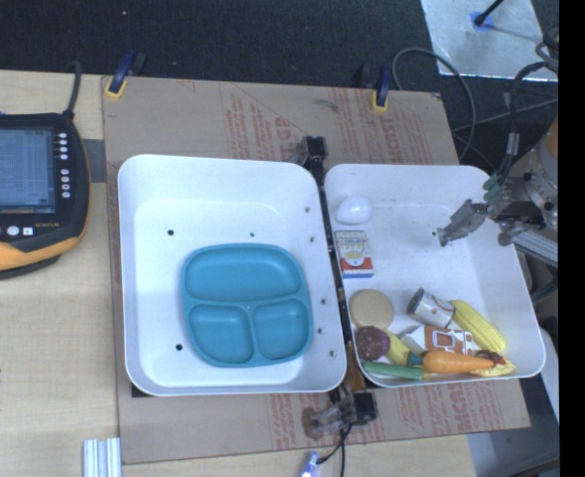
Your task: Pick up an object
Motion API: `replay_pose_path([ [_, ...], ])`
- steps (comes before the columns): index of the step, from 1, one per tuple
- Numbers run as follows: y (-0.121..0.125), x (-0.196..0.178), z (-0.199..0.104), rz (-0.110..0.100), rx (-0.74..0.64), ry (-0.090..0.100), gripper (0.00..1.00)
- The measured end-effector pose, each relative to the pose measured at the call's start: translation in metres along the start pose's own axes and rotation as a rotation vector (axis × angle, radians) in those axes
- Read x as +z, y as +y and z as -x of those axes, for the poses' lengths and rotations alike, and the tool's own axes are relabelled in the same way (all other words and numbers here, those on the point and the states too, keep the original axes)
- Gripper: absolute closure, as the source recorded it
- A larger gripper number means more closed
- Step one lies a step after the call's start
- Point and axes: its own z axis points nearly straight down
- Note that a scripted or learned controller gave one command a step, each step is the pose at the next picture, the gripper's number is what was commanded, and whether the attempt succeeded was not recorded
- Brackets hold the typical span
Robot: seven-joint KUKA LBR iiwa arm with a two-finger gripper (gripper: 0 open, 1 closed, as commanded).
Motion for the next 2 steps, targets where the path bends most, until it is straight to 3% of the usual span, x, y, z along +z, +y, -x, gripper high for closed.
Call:
replay_pose_path([
  [1,-0.017,0.128,-0.024,-0.002,0.000,0.000,0.00],
  [2,0.004,0.170,0.001,0.001,0.001,-0.001,0.00],
])
